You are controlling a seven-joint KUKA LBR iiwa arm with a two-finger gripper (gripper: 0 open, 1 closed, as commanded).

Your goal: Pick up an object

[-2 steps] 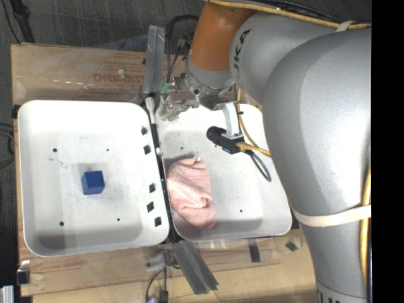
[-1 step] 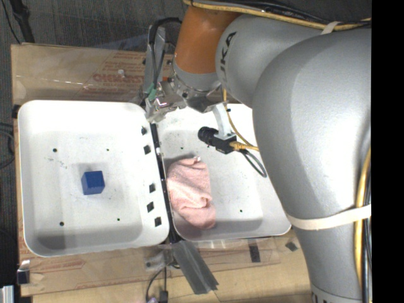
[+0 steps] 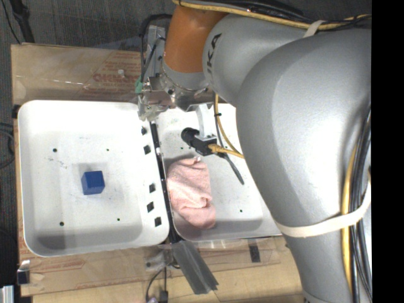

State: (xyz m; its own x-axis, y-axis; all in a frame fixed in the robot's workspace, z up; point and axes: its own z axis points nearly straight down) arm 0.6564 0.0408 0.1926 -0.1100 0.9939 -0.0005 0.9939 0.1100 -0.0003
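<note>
We look down on two shallow white bins side by side. The grey arm (image 3: 297,125) fills the right of the view, with black letters "KA" readable beside its orange band (image 3: 186,40). Faint red printing on the bench board (image 3: 76,74) behind the left bin (image 3: 38,169) is too blurred to read.

The gripper (image 3: 151,100) sits at the far end of the divide between the bins; we cannot tell how it is set.

A pink cloth (image 3: 189,191) lies crumpled in the right bin (image 3: 249,213), nearer the camera than the gripper and just right of the divide. Its long axis runs from far to near, along that edge.

A small blue cube (image 3: 93,182) sits in the left bin, well left of the gripper and nearer us, apart from every wall, with open white floor all around it.
</note>
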